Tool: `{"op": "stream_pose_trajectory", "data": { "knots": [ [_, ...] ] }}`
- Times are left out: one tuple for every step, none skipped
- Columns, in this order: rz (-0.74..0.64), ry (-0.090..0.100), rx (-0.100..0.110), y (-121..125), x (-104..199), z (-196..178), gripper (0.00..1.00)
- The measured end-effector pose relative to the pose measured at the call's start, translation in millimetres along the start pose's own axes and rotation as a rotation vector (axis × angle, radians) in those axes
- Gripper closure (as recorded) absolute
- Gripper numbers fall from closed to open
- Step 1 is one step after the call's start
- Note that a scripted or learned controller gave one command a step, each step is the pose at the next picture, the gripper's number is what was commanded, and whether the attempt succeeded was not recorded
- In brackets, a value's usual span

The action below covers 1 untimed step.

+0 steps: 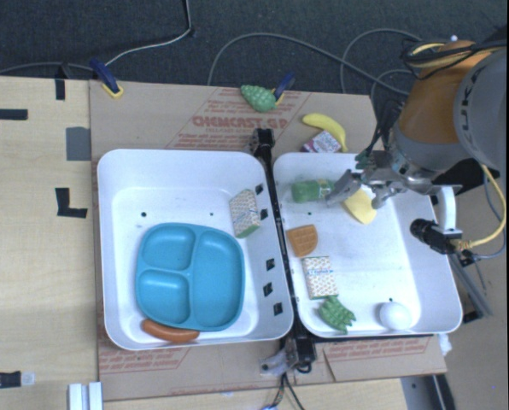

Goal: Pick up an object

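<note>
Fingers (338,187) of my end effector (359,191) hang spread apart over the far end of the right bin (425,267), nothing between them. Directly beneath and just right of me lies a yellow block (362,207); just to my left sits a green cylinder (306,192). Nearer the camera from me are an orange wedge (302,240), a patterned packet (320,276), a green leafy toy (336,314) and a white ball (395,314). Well left of me, the left bin (126,178) holds a blue divided plate (190,275), a sausage (170,331) and another packet (245,212). Beyond me on the worktop (32,169) lies a banana (326,127).
</note>
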State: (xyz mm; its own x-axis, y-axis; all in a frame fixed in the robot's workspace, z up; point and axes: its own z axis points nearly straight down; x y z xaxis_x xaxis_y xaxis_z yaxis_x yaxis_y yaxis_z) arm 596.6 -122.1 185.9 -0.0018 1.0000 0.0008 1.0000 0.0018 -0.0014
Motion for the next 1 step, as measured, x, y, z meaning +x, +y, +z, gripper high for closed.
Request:
{"op": "stream_pose_trajectory", "data": {
  "knots": [
    [0.002, -0.006, -0.008, 28.5, -47.2, 96.7, 0.0]
  ]
}}
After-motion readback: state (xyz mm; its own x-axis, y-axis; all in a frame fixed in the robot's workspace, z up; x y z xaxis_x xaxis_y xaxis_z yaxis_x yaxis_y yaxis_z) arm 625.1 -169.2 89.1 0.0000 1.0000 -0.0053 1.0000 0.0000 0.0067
